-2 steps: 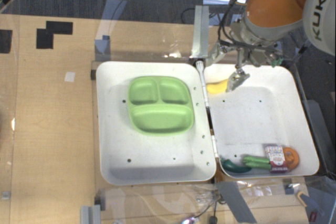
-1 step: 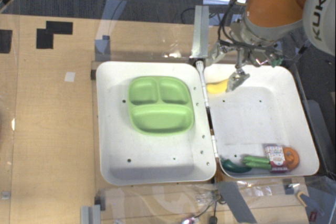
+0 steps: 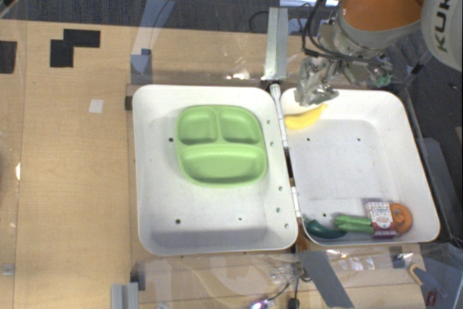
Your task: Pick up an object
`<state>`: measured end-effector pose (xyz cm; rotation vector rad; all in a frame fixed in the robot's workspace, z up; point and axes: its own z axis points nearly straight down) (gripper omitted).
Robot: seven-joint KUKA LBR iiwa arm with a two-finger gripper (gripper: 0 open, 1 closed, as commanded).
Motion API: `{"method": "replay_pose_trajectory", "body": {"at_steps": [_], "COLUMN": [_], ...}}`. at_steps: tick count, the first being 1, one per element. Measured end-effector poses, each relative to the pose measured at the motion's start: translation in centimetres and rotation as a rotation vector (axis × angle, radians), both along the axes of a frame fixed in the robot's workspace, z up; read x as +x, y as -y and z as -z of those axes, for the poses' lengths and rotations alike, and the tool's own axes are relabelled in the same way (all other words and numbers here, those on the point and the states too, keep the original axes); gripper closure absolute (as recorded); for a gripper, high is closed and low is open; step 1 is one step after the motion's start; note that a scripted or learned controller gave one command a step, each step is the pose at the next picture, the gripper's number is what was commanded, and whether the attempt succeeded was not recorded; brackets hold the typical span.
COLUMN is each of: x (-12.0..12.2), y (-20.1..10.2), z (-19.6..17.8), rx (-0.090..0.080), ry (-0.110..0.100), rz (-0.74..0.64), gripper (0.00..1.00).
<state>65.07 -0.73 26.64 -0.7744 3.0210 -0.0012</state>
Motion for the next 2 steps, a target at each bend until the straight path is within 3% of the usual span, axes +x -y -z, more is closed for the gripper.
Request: {"method": "replay_pose_trajectory", "body": {"at_steps": [1, 2], "x": [0.0, 2.0], "y": [0.0, 1.6], "z": [0.0, -2.9], "rx": [0.000, -0.013], "ry": [0.000, -0.007], "rz": [0.000, -0.672], "gripper": [0.00, 0.00]}}
